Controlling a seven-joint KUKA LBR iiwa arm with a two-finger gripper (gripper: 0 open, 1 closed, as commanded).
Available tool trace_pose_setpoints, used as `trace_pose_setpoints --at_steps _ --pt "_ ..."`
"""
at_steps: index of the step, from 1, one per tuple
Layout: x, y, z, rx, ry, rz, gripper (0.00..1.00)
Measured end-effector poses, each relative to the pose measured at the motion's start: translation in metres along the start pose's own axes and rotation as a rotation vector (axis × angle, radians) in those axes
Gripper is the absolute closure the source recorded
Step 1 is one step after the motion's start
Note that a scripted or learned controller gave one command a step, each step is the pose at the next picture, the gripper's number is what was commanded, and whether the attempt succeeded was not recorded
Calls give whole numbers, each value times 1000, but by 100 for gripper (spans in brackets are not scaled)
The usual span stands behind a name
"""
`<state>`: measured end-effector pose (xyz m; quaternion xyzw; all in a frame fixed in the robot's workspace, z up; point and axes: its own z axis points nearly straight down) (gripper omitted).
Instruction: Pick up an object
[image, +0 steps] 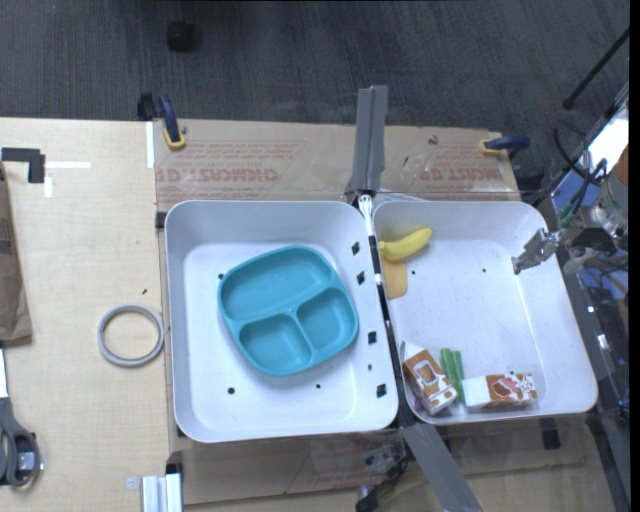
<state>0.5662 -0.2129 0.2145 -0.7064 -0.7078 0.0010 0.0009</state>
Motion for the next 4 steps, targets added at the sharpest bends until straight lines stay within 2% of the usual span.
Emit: trace_pose_setpoints --at_steps 1,2,3,4 --pt "51 -72 89 1 1 7 0" --pt "117 -35 103 0 0 -142 0" --pt "114 -89 124 -1 0 -319 0" --pt "113 -88 115 -1 1 -315 100"
